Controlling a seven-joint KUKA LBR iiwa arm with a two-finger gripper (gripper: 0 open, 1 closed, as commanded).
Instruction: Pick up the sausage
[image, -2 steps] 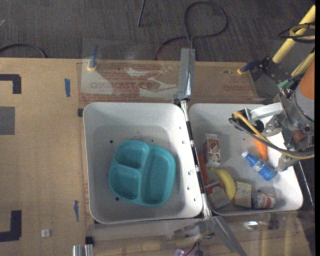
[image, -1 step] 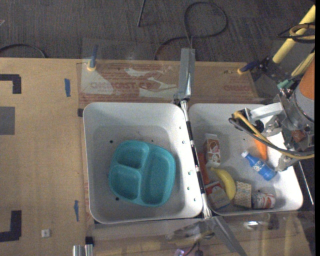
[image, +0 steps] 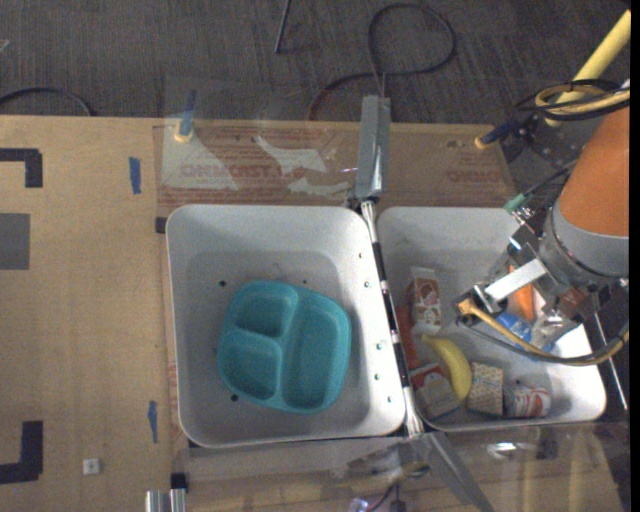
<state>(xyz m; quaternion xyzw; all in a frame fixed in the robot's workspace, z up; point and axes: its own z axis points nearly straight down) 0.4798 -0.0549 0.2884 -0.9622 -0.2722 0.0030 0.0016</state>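
Note:
A thin reddish-brown sausage (image: 404, 338) lies along the left wall of the right bin (image: 440, 235), next to a white and red carton (image: 426, 300). The arm comes in from the right. Its gripper (image: 525, 298) hangs low over the right half of that bin, well to the right of the sausage and apart from it. The wrist and cables hide the gripper's tip. Nothing can be seen held.
A banana (image: 455, 366), a red and white packet (image: 432, 381), a patterned small box (image: 487, 388) and a can (image: 530, 401) lie along the right bin's front. A blue item (image: 517, 328) sits under the wrist. A teal divided plate (image: 285, 346) rests in the left bin (image: 200, 300).

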